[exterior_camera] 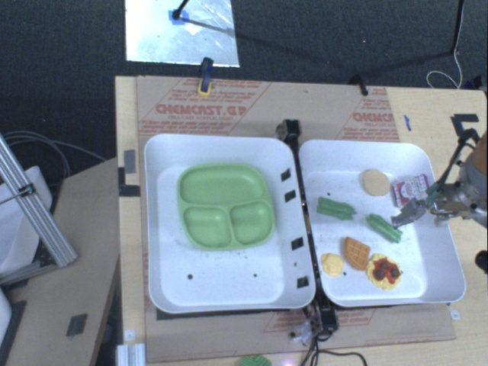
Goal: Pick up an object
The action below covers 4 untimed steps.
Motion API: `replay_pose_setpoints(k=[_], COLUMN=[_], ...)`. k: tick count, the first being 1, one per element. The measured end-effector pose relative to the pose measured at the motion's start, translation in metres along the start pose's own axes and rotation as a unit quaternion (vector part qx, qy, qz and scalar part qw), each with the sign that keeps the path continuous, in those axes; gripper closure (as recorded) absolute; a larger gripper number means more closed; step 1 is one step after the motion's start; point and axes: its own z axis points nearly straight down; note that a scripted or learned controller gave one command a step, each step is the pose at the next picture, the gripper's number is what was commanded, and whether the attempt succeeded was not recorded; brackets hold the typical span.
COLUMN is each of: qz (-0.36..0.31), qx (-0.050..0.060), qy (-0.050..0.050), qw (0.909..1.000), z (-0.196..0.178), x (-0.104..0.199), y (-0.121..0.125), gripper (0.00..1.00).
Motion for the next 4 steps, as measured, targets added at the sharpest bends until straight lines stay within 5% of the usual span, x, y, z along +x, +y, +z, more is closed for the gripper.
replay_pose_setpoints(k=[1,2,3,4], qz=[-0.002,-0.002,0.001,0.001], qx=[0.000,-0.001,0.003,-0.001], qy=[0.000,0.000,0.001,0.000], qw=[1.0000,1.0000,1.0000,1.0000], z=[0.130,0.126,0.127,0.115], x=[-0.012,0.018,0.036,0.034], y=[0.051,0.070,0.006,0.010], gripper=[0.00,0.00,0.00,1.00])
